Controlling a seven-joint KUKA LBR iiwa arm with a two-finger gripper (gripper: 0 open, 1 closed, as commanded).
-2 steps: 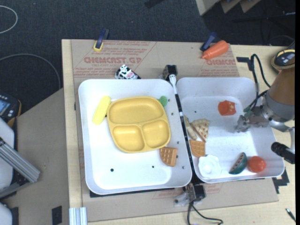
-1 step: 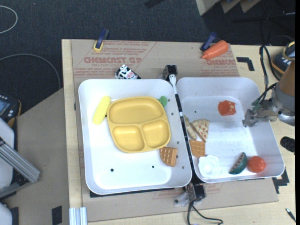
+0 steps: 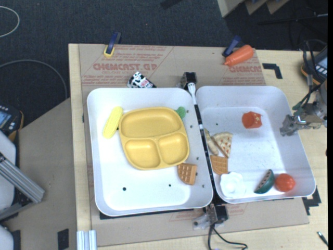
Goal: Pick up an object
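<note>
My gripper is small and grey at the right rim of the right bin, just outside its wall, with nothing visibly in it. Nearest to it in that bin is a red block-like fruit, a short way to its left. Farther down lie a red tomato, a watermelon slice, a white cup, a waffle piece and a tan wedge. The left bin holds a yellow divided plate, a corn cob, a green piece and a waffle.
On the cardboard behind the bins lie an orange clamp, a yellow and blue clamp and a black-and-white toy. A black divider bar runs between the bins. Cables hang at the far right.
</note>
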